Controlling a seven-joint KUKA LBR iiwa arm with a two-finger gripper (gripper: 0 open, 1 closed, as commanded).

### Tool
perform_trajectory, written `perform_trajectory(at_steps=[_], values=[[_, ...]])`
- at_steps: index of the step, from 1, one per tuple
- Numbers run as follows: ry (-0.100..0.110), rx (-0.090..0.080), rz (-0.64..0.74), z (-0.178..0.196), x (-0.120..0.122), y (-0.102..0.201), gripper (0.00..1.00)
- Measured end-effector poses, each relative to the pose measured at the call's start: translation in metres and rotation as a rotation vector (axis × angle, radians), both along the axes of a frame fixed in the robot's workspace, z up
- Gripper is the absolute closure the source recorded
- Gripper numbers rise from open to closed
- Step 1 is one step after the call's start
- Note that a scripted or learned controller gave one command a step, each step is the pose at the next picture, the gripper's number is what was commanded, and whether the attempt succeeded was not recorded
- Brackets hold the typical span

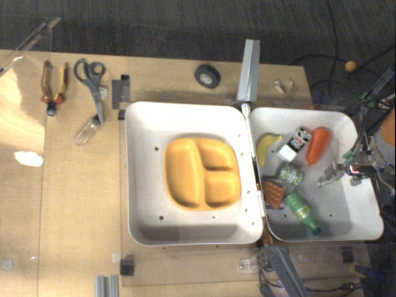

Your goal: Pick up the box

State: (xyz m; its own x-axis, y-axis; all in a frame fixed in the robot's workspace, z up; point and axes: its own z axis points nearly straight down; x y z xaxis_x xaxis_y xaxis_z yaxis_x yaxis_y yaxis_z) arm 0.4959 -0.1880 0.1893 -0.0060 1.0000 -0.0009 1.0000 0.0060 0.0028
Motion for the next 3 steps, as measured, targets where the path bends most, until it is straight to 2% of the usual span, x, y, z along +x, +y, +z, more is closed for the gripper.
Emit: perform_trajectory(at_steps=[1,2,3], values=[[-0.002,0.0,0.141,-0.004,0.109,0.109,0.0],[-0.02,-0.003,0.265,-0.09,0.059,0.094,0.0],[-0.007,-0.002,0.214,-0.101,0.123,0.095,0.0]])
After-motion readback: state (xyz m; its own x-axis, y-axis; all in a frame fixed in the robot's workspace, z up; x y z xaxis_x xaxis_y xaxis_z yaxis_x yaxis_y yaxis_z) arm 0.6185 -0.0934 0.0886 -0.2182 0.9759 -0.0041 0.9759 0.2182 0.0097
